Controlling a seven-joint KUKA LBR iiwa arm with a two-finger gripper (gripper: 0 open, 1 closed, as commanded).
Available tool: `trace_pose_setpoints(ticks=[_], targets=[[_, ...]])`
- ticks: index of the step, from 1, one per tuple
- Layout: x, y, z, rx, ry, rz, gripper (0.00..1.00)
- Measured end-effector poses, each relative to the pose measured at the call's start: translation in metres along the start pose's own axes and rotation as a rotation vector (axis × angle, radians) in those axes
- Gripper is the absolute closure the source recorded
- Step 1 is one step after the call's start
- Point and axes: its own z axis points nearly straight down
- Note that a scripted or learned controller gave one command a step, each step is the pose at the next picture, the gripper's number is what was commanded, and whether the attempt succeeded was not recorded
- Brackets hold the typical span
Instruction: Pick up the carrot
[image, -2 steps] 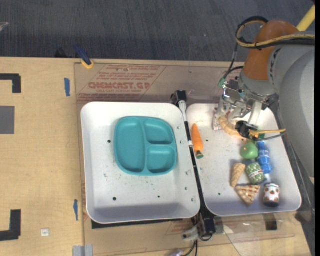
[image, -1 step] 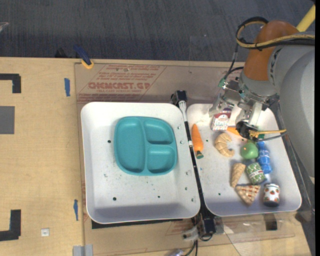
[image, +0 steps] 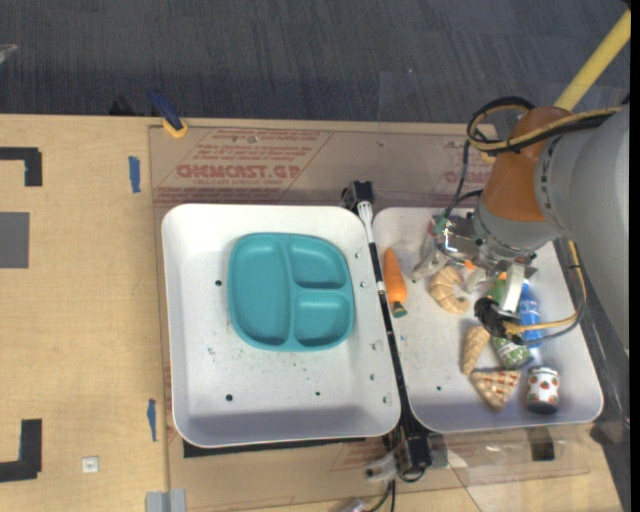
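Carrot, a small orange toy one with a green tip (image: 395, 282), lies against the left wall of the right white bin (image: 572, 408), apart from the clutter, so it is reachable. Whether the hand (image: 447, 250), hovering beside it, is open, I cannot tell.

orange carrot (image: 394, 279) with green tip; teal divided plate (image: 291, 291); white bins (image: 200, 380); grey arm (image: 590, 180) with orange band (image: 513, 175); tan bench (image: 80, 330)
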Motion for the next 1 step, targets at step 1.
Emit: trace_pose_setpoints(ticks=[1], targets=[[-0.0451,-0.0161,0.004,-0.002,0.004,0.001,0.0]])
